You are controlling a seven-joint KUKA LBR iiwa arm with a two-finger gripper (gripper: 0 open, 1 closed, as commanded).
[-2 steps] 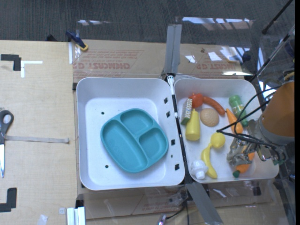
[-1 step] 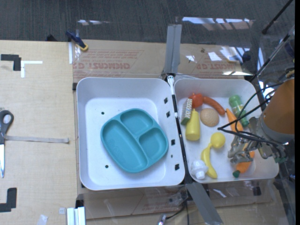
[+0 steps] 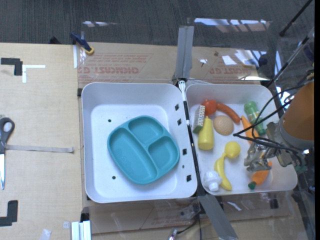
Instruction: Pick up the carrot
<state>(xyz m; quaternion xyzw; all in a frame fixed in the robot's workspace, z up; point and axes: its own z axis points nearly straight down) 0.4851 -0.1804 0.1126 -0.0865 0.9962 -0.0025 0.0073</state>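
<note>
The carrot (image 3: 260, 176), orange with a green stub at its lower left end, lies in the right bin (image 3: 280, 186) near the front right corner. My gripper (image 3: 255, 159) hangs right above the carrot's upper end, under the arm's orange band (image 3: 302, 116). Metal parts and cables hide where the gripper meets the carrot, so I cannot tell whether it touches it.
The right bin also holds a banana (image 3: 222, 171), a yellow pear-shaped fruit (image 3: 232, 149), a tan egg-shaped item (image 3: 223, 125), a red sausage (image 3: 225, 110), a yellow bottle (image 3: 206, 138) and a green bottle (image 3: 253, 115). In the left bin (image 3: 95, 109) lies a teal divided plate (image 3: 144, 150).
</note>
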